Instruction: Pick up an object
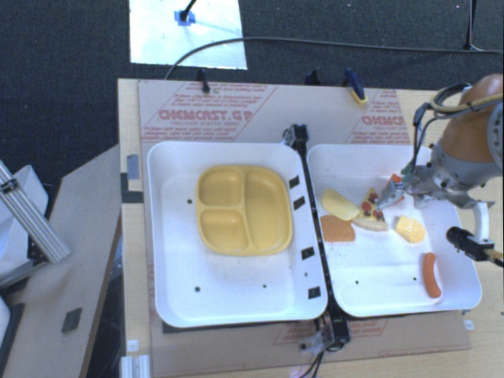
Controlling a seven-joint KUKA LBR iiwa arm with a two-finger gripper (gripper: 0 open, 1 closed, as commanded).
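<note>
Nearest the camera, a sausage (431, 275) lies in the right bin (370, 304). Further back sit a yellow cheese wedge (409, 229), a brown slice (338, 228), a pizza slice (372, 213) and a pale yellow piece (339, 205). The gripper (391, 193) hangs just over the pizza slice's far end; its opening cannot be told. A yellow divided plate (240, 209) rests in the left bin (177, 290).

Divided plate (242, 209) in left bin (177, 290), food pieces (340, 205) in right bin (378, 294)
</note>
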